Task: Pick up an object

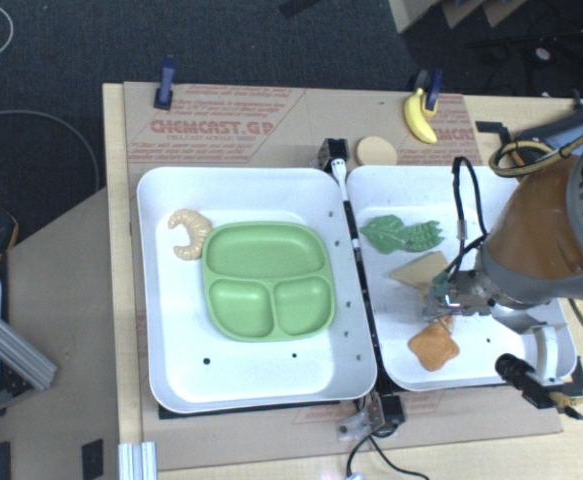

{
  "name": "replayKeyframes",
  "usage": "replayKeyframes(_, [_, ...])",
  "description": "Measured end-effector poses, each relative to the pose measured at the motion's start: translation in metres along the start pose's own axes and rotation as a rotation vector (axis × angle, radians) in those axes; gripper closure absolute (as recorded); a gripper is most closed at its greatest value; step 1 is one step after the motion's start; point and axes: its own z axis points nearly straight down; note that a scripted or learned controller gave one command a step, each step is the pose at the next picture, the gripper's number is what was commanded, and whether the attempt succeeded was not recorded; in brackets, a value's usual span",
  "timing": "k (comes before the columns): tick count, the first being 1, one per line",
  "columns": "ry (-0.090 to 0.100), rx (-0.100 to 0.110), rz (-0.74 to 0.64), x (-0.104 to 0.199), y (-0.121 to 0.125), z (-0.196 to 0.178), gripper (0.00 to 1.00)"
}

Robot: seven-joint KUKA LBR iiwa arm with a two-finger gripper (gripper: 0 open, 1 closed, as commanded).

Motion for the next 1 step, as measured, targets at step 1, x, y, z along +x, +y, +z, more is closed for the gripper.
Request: replayKeyframes(1, [0.003, 0.007, -0.003, 0.0070, -0.0014, 0.0309, 1.00])
